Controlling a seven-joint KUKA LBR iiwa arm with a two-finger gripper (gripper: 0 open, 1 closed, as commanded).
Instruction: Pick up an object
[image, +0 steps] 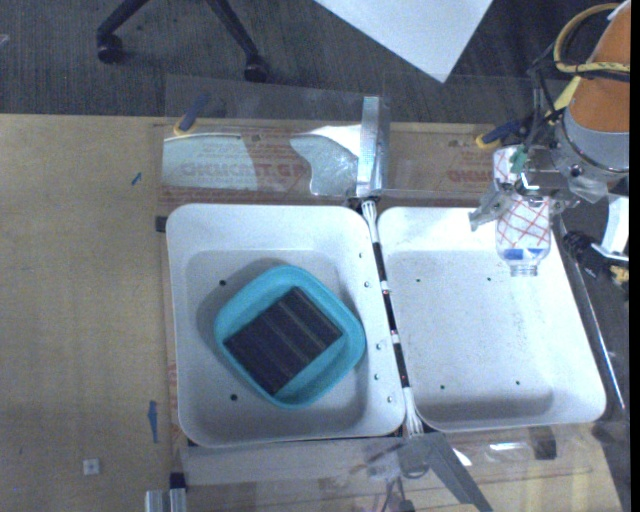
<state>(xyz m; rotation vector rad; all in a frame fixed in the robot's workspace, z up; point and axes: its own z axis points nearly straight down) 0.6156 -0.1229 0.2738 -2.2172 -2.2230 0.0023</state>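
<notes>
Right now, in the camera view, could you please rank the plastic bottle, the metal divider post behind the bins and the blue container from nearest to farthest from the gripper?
1. Plastic bottle: hanging at the gripper, over the right bin's far right corner.
2. Metal divider post: behind the bins, near their shared edge.
3. Blue container: in the left bin.

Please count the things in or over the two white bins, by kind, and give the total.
Blue container with a dark inside, in the left bin: 1
Clear plastic bottle with red pattern and blue cap, hanging at the gripper over the right bin: 1
Total: 2
</notes>
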